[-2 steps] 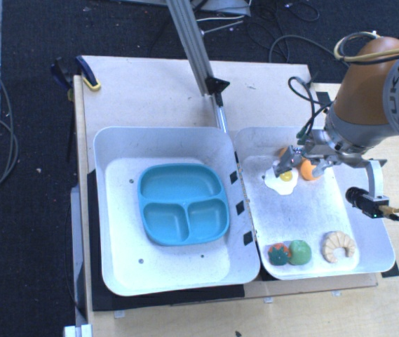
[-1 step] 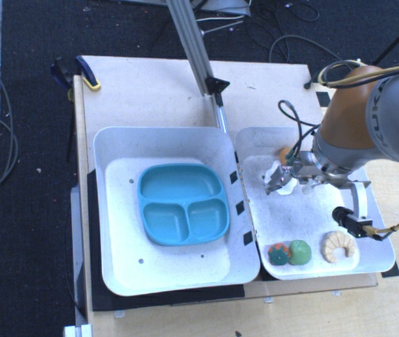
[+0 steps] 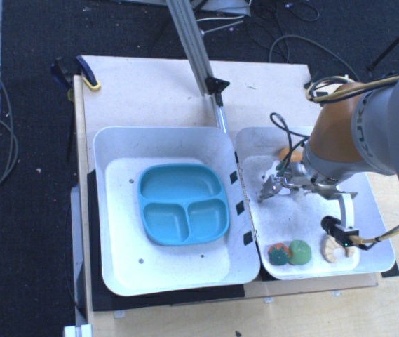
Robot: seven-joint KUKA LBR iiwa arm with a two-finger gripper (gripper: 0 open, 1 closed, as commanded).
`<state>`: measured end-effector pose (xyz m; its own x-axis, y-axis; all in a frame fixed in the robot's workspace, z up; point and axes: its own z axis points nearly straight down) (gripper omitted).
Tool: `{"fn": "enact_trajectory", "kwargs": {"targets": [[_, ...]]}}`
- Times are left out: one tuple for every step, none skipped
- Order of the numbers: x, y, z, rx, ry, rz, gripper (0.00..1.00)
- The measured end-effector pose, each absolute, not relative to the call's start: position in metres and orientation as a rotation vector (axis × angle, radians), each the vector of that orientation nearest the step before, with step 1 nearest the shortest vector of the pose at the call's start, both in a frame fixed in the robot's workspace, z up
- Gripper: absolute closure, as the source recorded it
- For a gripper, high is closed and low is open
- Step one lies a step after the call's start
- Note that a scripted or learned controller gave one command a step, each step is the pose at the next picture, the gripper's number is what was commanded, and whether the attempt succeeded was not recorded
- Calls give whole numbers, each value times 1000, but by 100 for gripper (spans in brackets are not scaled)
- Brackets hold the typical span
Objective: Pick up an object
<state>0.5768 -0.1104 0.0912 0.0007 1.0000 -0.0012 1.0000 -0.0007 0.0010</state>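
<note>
My gripper [image 3: 271,188] hangs low over the left part of the right bin [image 3: 283,220], close to the divide between the two bins. I see nothing held in it. Near that bin's front edge lie a green ball [image 3: 300,252] and a smaller dark-green and red object [image 3: 278,254], touching each other. A pale tan object [image 3: 332,250] lies just right of them. An orange object [image 3: 287,153] peeks out behind the wrist at the back of the bin, mostly hidden by the arm.
The left bin [image 3: 115,188] holds a blue divided tray [image 3: 184,203]. A slanted metal pole [image 3: 193,41] runs from the back down to the bins' divide. Cables [image 3: 280,128] and the grey-orange arm [image 3: 357,128] cover the right bin's back right.
</note>
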Motion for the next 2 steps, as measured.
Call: {"fn": "enact_trajectory", "kwargs": {"targets": [[578,-111,105,2219,2215,3,100],[582,-110,147,2217,2222,3,100]]}}
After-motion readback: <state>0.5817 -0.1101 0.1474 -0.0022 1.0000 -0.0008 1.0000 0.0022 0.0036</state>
